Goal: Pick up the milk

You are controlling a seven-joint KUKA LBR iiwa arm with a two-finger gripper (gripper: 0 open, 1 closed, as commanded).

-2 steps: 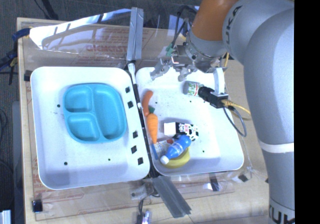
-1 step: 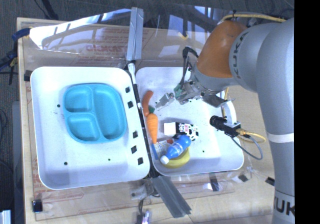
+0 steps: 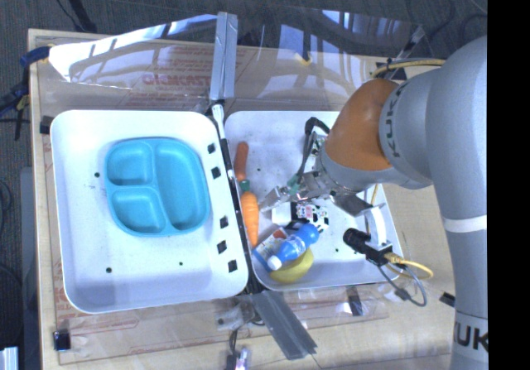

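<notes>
Milk: black-and-white carton, mostly hidden beneath wrist.
Tool: low over the milk; grip cannot be told.
Bottle: blue, partly covering yellow fruit.

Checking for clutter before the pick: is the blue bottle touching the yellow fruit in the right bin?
Touching. In the camera view the blue bottle lies across the top of the yellow fruit, with no gap visible between them.

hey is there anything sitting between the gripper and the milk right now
Nothing visible does. The gripper sits low in the right bin, right over the milk carton. Close by on the carton's near side, a blue bottle lies against a yellow fruit, and two carrots lie along the bin's left wall.
</notes>
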